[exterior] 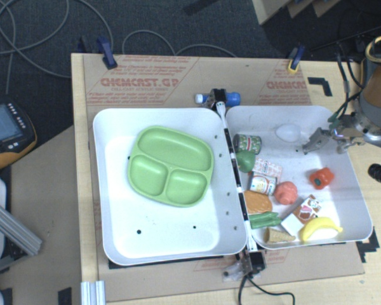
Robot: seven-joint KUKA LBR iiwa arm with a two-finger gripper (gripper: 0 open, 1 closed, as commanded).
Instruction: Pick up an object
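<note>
Over the right bin's (359, 189) far right corner hangs the gripper (311, 145), reaching in from the arm (374, 100) at the bench's (178, 75) right edge. Its two thin fingers (314, 137) point toward the middle of the bin and look spread a little, with nothing between them; the white floor of the bin shows beneath the tips. So, as I judge it, nothing has been picked up yet, and the whole of the grasp is left to do.

The things to choose from lie mostly along the right bin's left wall and near edge. A green-labelled can (247, 143) sits at the far left, with a green pepper-like piece (245, 162) just beside it. Toward the near edge follow a small white packet (267, 168), a little jar (262, 184), a pink ball (286, 192), an orange bun-shaped piece (258, 202), a green stick (264, 220) and a pale wedge (279, 236). A small carton (307, 208) and a banana (320, 229) lie at the near right corner, touching. A red-orange toy (322, 177) lies apart from the rest, nearer the right wall; of all of them it looks closest to the gripper. A faint clear item (287, 133) rests on the floor near the far wall, too pale to name.

The left bin (108, 189) carries a green divided plate (171, 166).

What remains, by my reading: settle over one thing, go down, close on it, and lift it clear.
</note>
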